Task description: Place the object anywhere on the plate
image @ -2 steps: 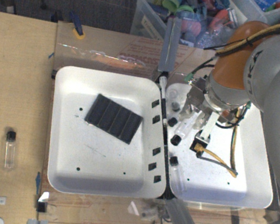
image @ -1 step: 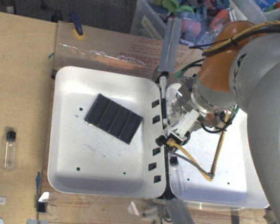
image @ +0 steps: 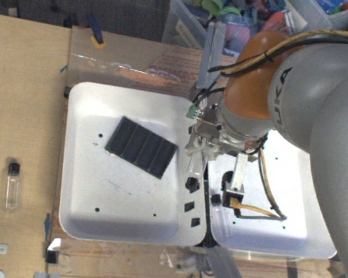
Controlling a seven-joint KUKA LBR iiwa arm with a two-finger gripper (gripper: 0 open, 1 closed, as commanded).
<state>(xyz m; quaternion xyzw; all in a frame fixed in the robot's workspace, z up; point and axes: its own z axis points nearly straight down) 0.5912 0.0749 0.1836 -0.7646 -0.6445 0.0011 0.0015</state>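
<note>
**Plate bare, gripper spread over the seam between the bins**

Camera view: The plate (image: 141, 146), which I take to be the dark ribbed slab, lies flat in the near-left bin (image: 80, 218), toward its back half, with nothing on it that I can make out. The gripper (image: 216, 170) hangs at the seam where that bin meets the far-right bin (image: 291, 229). Its fingers (image: 194, 165) are spread apart and I see nothing between them. The arm (image: 316, 87) covers much of the far-right bin, so I cannot tell what lies under it. A small clear vial (image: 12, 184) lies on the bench (image: 10, 86), well apart from both bins; I cannot say whether it is the object meant.

Judgement: I read this as the pick step, not yet the placing. The next move calls for closing on the object and confirming it sits between the fingers. Then comes a lift clear of the bin walls, a carry over the slab and a low release.
</note>
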